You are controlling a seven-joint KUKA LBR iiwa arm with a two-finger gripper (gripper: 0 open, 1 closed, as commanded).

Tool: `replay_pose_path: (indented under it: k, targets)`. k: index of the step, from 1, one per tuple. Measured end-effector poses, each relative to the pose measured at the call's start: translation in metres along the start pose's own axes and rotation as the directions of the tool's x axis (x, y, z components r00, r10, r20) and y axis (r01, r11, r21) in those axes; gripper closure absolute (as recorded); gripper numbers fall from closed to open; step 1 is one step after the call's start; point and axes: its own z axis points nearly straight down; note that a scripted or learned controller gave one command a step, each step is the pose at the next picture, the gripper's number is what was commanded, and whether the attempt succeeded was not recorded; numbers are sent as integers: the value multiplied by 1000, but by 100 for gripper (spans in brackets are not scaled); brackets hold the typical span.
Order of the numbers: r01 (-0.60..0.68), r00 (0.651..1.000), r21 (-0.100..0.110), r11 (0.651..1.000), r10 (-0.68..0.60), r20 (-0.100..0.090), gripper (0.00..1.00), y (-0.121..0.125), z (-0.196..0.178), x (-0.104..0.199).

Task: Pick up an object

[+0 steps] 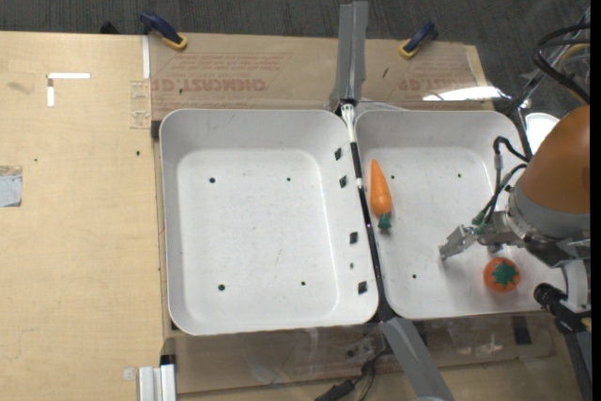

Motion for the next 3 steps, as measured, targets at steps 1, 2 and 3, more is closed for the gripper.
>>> replay_pose_path:
  k: [1,2,3]
  targets:
    - [-48,999,-1,999,48,0,0,54,0,68]
    - [-57,998,-7,998,57,0,0,138,-30,-63]
    - [-109,994,5,994,109,-13,0,34,-2,-51]
